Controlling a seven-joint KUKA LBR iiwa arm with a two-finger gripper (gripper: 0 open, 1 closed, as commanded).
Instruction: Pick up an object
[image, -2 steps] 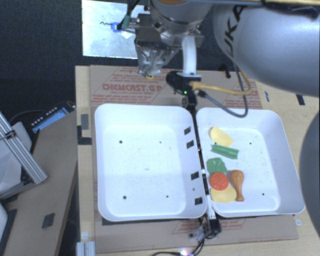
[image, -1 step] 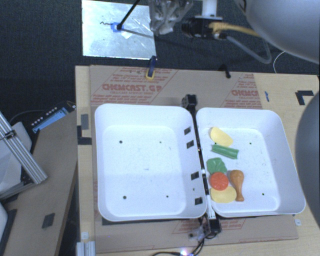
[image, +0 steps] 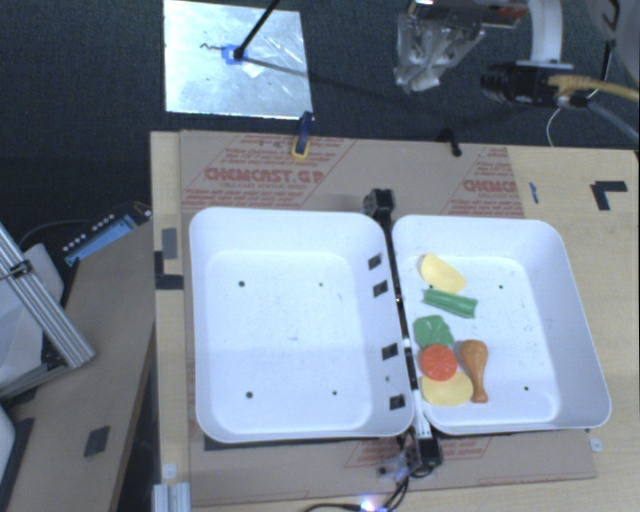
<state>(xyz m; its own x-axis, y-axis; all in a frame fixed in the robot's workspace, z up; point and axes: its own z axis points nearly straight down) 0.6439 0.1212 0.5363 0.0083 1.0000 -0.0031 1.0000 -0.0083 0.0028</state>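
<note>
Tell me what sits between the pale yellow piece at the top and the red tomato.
In the camera view, a green bean and a green leafy piece lie between the pale yellow piece and the red tomato.

Red lettering reading "CHEMCAST GP" is printed on the brown protective paper (image: 262, 168) covering the board beneath the two white bins (image: 285, 225), seen upper left; the same red print repeats near the upper right corner (partly cut off by the right bin) and faintly along the front edge, too small to read

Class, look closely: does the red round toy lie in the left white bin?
No, the red round toy lies in the right white bin, among the other toys.
</note>
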